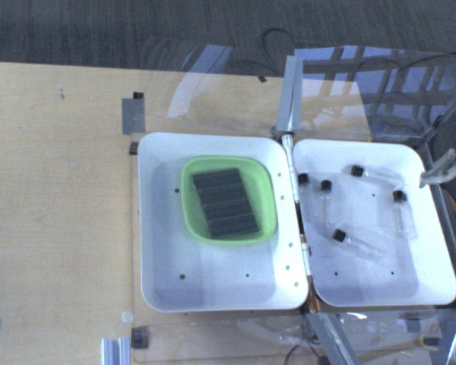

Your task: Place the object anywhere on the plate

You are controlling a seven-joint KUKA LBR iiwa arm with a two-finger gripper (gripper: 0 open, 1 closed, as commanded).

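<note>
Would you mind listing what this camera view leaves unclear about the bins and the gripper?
- Gripper: cut off by the right edge; too little visible to judge its state.
- Clear plastic vials with black caps: transparent bodies blend into the right white bin; exact count uncertain.
- Dark ridged block on the green plate: material unreadable.

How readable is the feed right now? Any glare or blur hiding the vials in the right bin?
Camera view: soft overall, with slight blur. The clear vials nearly vanish against the white right bin, so their black caps are the best cue. Bluish reflections streak the bench above the bins. The green plate and its dark slab in the left bin read clearly.
</note>
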